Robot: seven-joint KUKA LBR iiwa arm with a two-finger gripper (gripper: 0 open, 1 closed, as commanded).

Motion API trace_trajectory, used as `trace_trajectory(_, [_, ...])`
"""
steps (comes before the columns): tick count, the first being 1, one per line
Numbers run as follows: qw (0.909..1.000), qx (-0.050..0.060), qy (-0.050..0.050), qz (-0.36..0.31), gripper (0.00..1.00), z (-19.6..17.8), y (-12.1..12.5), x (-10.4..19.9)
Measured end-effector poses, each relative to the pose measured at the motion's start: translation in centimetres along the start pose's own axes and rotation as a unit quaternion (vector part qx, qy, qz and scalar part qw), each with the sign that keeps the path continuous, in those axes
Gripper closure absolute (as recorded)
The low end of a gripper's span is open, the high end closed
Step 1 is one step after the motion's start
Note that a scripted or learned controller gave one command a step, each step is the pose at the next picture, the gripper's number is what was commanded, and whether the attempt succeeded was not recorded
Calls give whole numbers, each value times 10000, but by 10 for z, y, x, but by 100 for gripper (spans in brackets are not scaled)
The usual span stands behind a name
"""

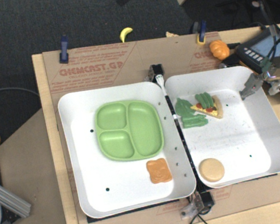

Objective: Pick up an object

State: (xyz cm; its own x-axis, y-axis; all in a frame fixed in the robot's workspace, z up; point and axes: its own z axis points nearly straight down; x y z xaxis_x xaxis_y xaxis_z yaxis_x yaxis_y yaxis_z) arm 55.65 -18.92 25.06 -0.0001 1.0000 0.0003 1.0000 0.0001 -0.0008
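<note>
Jaws state we cannot tell: the gripper (248, 88) sits at the far right rim of the right bin (269, 130), seen small and from the side, and we see nothing caught in it. Left of the jaws, inside the same bin, we see a pizza slice toy (208, 108) lying on a green leafy toy (190, 113), the two touching, near the bin's left wall. Below and left of the jaws, a round tan cookie (211, 170) rests at that bin's near left corner, well apart from the gripper. Further left, across the divide, the left bin (79, 145) holds a green divided plate (129, 130) and, just below it, an orange waffle-like piece (159, 170). Above and left of the jaws, outside the bins, a small orange toy (219, 49) sits on the cardboard sheet (96, 68).
</note>
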Motion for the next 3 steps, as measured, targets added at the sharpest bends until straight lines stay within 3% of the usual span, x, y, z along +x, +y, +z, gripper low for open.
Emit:
trace_trajectory(1, [10000,-13,3,-14,0,155,-29,-24])
trace_trajectory(2, [10000,-24,-11,1,100,145,-29,-26])
trace_trajectory(3, [10000,-65,-22,-23,100,50,18,-7])
